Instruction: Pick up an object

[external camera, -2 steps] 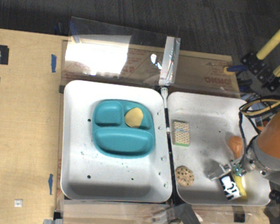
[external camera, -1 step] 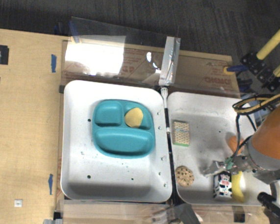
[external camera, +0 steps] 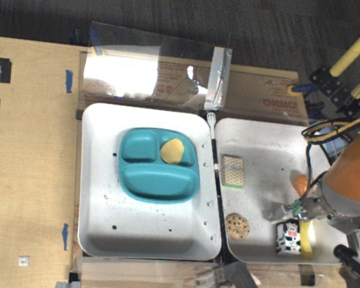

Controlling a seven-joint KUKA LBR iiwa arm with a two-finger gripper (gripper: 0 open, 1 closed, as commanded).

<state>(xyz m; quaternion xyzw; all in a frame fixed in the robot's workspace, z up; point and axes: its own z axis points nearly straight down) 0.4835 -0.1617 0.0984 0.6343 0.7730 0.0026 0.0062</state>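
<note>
Two bins point(external camera: 96, 164), one teal tray point(external camera: 157, 182), one cookie point(external camera: 237, 226) (gripper point(external camera: 295, 214) grip unreadable)

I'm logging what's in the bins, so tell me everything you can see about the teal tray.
The teal tray looks like smooth moulded plastic with rounded corners. It has three compartments: two small ones at the far side and one wide one nearer the camera. It lies flat and upright, about centred in the left white bin. A yellow rounded object sits in its far right compartment.
</note>
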